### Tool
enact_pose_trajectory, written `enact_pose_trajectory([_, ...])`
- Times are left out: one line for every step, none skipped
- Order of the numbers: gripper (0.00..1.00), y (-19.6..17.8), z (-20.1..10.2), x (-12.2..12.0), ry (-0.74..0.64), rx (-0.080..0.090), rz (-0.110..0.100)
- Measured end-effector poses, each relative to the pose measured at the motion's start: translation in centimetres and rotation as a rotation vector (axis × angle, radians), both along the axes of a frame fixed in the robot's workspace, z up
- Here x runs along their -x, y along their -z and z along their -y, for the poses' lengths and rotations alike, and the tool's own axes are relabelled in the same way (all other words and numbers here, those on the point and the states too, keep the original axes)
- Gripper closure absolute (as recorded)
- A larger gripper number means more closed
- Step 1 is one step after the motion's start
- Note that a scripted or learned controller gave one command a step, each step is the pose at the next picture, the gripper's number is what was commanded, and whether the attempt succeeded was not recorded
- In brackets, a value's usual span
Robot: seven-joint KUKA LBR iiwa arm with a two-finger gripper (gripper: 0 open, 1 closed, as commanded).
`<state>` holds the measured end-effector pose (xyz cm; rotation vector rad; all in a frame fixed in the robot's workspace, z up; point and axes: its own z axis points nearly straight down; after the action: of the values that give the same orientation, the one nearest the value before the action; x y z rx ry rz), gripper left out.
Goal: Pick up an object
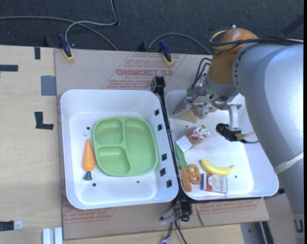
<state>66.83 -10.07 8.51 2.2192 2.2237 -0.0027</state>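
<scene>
Arm: the grey arm with the orange band reaches in from the right and bends down over the far end of the right-hand shallow white bin.
Tool: the tool is low in that bin's far left corner, over a tan wedge-shaped piece; whether it is released or clenched cannot be told, as the wrist hides it.
Reason for pose: judged from the task, the tool is lowered for a pick at that corner; no object is seen gripped.
Candidate objects, right bin: one tan wedge-shaped piece; one brown-and-white wrapped item near the middle; one yellow plastic banana; one orange pretzel-shaped toy; one small red-and-white printed carton; one slim green item lying along the left wall.
Left bin: the left-hand shallow white bin holds one green divided plastic plate, with three compartments, and one orange toy carrot just beside the plate.
Bench: the cardboard-covered bench carries two bins side by side, a layout that suits moving things between them.
Clamps: two blue-and-yellow clamps hold the cardboard at its far edge.
</scene>
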Motion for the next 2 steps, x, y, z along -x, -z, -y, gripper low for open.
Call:
enact_pose_trajectory([0.00, 0.00, -0.50, -0.01, 0.001, 0.001, 0.001])
enact_pose_trajectory([0.00, -0.02, 0.10, -0.03, 0.000, 0.001, 0.002])
